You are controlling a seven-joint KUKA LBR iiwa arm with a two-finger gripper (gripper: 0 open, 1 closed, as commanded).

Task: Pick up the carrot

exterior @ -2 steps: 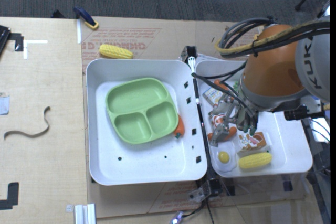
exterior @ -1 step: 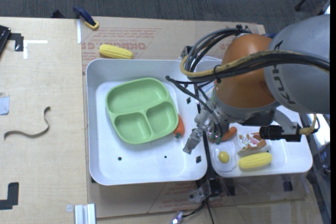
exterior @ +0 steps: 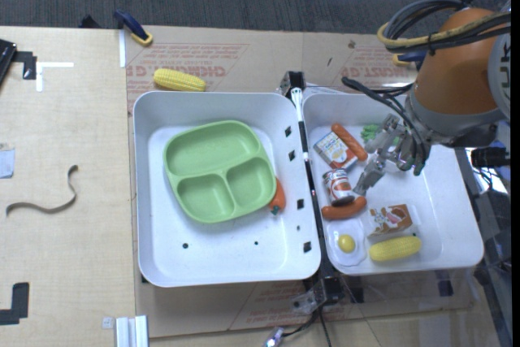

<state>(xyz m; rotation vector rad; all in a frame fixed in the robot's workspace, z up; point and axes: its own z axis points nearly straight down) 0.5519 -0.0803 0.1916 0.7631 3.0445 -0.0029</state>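
So from where I'm standing, nearest the front edge of the desk (exterior: 65, 256) you've got the two white bins side by side. In the right bin (exterior: 455, 256), the front corner area has a yellow corn cob (exterior: 395, 249), a fried egg toy (exterior: 347, 243) just beside it and a small printed packet (exterior: 391, 219) right behind the corn. A bit further back there's a sausage (exterior: 344, 210) lying crosswise with a little can (exterior: 339, 184) touching it.

The end effector (exterior: 366, 179) hangs over the middle of that right bin, tip just beside the can, slanting down from the grey-and-orange arm (exterior: 455, 69) that comes in from the right. Honestly can't tell if its fingers are open or closed from here, and I don't see anything held in them.

The carrot (exterior: 350, 142) is toward the back of the right bin, lying at a slant next to a small white packet (exterior: 331, 148), with something green (exterior: 371, 130) just past it. There's also an orange thing (exterior: 279, 197) in the left bin (exterior: 211, 264), tucked against the right side of the green divided plate (exterior: 219, 171).

Farthest back, outside the bins, another corn cob (exterior: 179, 79) sits on the cardboard (exterior: 244, 57), and a blue and yellow clamp (exterior: 132, 26) sits near the back edge. Off on the left side of the desk a loose bit of cable (exterior: 45, 201) curls around.
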